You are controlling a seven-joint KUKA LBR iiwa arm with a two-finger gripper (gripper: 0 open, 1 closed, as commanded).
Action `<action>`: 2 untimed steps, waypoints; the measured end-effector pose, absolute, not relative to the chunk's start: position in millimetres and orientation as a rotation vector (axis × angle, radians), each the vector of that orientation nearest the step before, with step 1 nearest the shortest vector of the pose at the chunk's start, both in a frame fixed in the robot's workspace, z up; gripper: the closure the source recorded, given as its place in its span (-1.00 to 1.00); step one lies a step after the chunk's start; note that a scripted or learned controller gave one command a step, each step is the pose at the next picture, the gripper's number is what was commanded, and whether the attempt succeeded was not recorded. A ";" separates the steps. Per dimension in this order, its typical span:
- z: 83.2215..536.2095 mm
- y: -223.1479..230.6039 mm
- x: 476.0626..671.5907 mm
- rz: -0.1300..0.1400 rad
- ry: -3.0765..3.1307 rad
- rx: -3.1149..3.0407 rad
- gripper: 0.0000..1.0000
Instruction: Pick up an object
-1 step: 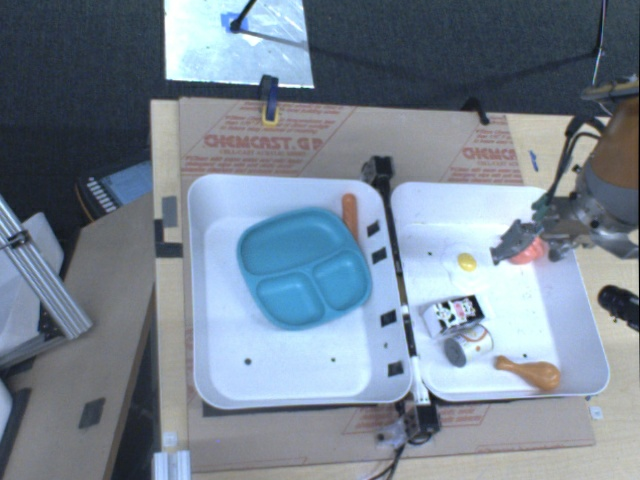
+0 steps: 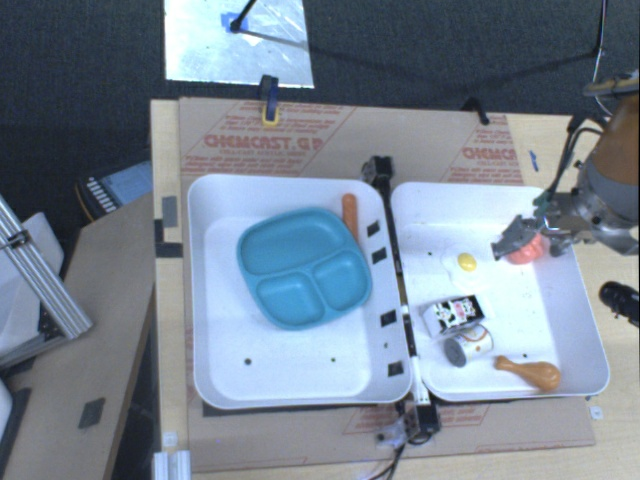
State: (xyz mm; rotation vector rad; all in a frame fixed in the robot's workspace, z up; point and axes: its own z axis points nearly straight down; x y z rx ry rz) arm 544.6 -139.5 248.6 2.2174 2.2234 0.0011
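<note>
Right bin (image 2: 575, 298): gripper (image 2: 522, 244) around pink object (image 2: 527, 250)

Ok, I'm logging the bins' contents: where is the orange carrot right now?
The carrot lies in the left bin, at its far right side, just beyond the blue divided plate and beside the divider between the bins.

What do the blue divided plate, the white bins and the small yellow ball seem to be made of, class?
The blue three-compartment plate looks like moulded plastic, matte, with soft rounded ridges. The shallow white bins seem thin formed plastic, smooth and slightly glossy, with rolled rims. The small yellow ball could be plastic or rubber; it is too small to tell.
</note>
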 end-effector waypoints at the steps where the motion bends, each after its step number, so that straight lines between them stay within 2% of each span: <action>1: 204.2 -135.5 538.8 -0.001 2.224 2.221 -1.00; 2: 148.5 -142.2 545.9 -0.001 2.223 2.221 -1.00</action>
